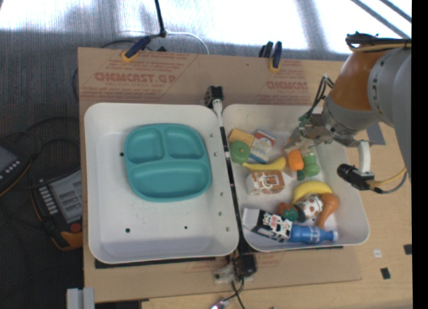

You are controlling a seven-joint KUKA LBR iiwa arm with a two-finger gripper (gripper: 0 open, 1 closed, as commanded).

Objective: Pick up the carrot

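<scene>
I see the carrot (295, 160) in the right bin (354, 237), toward its upper middle: a short orange piece lying just beside a green item (311, 163) on its right and touching the tip of a yellow banana-shaped toy (264, 165) on its left. Just above the carrot sits the gripper (304, 137), low over the bin's upper right part; from my view I cannot tell how wide it stands or whether anything is caught in it, since the wrist and cabling blur together there. The carrot lies in the bin below it, not lifted.

Around these I count a small carton (262, 144), a round yellow-and-green piece (239, 150), a brown-and-white packet (267, 182), a second banana (312, 189), and a blue bottle (311, 235) along the near wall. The left bin (107, 234) holds 1 teal divided tray (167, 162).
</scene>
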